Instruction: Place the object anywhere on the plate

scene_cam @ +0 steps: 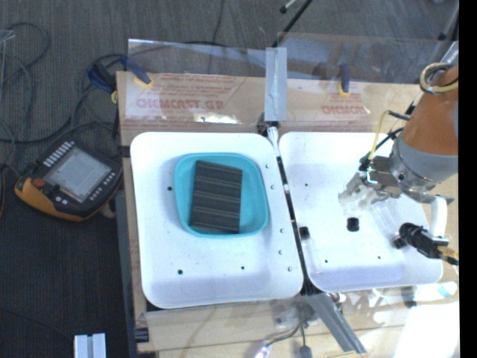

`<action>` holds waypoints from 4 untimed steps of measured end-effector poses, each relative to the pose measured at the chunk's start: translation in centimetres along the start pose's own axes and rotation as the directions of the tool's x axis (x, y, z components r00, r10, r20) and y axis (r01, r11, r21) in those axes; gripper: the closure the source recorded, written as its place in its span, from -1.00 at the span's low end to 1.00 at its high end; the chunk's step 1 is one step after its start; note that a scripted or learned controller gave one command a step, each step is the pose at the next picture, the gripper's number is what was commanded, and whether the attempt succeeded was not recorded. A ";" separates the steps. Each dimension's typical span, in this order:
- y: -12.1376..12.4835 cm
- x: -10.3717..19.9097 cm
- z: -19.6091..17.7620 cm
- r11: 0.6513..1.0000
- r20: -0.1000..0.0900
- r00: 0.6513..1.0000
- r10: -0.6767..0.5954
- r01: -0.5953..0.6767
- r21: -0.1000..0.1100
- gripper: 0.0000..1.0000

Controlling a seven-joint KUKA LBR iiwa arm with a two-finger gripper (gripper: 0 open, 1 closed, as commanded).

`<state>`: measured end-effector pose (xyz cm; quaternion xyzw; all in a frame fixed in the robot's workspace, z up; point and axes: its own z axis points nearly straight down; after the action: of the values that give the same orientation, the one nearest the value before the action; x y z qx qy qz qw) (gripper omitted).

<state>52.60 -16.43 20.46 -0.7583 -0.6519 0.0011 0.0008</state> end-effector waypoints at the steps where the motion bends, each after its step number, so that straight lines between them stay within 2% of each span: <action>1: 0.0 0.0 0.0 1.000 0.000 1.000 0.000 0.000 0.000 -1.00; 2: -3.9 -3.0 2.8 1.000 0.000 1.000 -0.016 0.016 0.001 -1.00; 3: -3.2 -5.5 10.9 0.997 0.001 0.997 -0.082 0.082 -0.009 -1.00; 4: -3.4 -6.1 1.4 0.993 0.001 0.993 -0.115 0.115 -0.001 -1.00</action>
<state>48.36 -22.00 19.03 -0.7195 -0.6945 0.0012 0.0003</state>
